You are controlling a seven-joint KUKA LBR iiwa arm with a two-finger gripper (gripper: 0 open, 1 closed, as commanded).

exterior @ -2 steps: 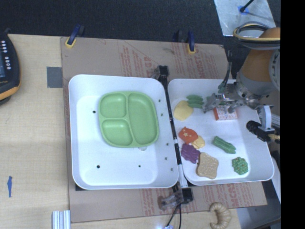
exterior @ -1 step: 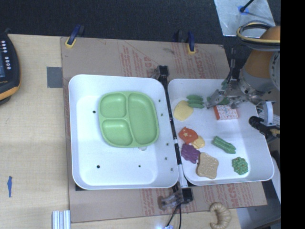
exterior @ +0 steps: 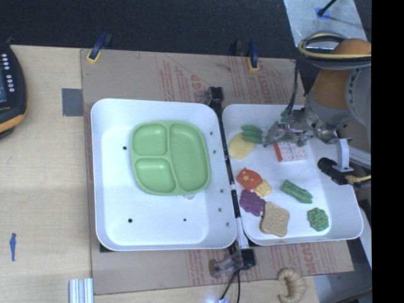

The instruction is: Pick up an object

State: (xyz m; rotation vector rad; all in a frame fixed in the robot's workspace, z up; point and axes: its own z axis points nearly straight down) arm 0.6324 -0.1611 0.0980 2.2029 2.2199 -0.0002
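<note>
Setting: a bench covered in brown card, with two shallow white bins side by side, viewed from above at a slant.
Left bin (exterior: 110, 169): it holds a pale green divided plate (exterior: 170, 157) with three compartments, lying flat near the middle.
Right bin (exterior: 338, 210): it holds a scatter of toy foods, all lying flat and mostly apart from one another.
Arm: it reaches in from the right, and its grey body with the orange band (exterior: 331, 87) sits over the bin's far right corner.
Gripper (exterior: 287, 133): it hangs low over the far part of the right bin; whether it is parted or closed cannot be told from here, and nothing is visibly held.
Nearest thing: a small red-and-white packet (exterior: 291, 151) lies just beside the gripper, on its near side and partly beneath it; I cannot tell whether they touch.
Also close: a dark green pod (exterior: 251, 132) lies just to the gripper's left, long axis running left to right, with a yellow piece (exterior: 240, 147) touching its near edge.
Farther off: a red piece (exterior: 249, 178), a purple piece (exterior: 251, 202), a tan biscuit shape (exterior: 275, 219), a green bean shape (exterior: 296, 191) lying diagonally, and a broccoli floret (exterior: 318, 219), all toward the near half.
Likely target: judging by position, the packet or the pod; either needs only a small shift and a descent.
Risk: the packet lies very flat, so the grip may slide over it.
</note>
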